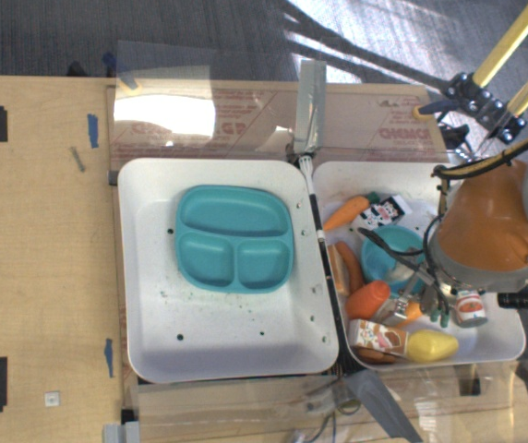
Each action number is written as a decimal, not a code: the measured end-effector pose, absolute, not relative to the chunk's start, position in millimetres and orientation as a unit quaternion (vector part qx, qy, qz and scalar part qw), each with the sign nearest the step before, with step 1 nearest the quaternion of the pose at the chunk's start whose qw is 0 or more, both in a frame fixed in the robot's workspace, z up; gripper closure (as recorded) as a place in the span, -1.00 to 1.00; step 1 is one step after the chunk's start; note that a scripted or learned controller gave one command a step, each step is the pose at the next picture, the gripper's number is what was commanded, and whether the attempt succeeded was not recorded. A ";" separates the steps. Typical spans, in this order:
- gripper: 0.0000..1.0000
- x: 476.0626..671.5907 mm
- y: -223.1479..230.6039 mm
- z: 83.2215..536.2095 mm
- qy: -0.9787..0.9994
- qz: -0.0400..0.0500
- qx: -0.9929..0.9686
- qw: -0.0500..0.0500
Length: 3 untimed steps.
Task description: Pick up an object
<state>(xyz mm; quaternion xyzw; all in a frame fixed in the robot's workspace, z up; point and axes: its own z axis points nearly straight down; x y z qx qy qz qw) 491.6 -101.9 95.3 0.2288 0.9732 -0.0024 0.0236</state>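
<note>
The end effector is lowered beside the teal bowl — grip state cannot be told — and crowded toys could be nudged aside.

Divided plate lies in the left bin; toys crowd the right bin.

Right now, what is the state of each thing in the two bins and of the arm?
Teal divided plate: flat, upright, in the left bin.
Carrot: lying in the right bin.
Teal cup: tipped on its side.
Yellow lemon: resting near the front wall.
Arm: lowered over the right bin.
</note>
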 end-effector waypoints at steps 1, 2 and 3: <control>-1.00 489.2 -108.2 94.4 0.952 0.001 0.307 0.018; 1.00 493.7 -106.7 108.0 0.952 0.003 0.305 0.025; 1.00 527.0 -47.9 259.5 0.954 0.003 0.298 0.007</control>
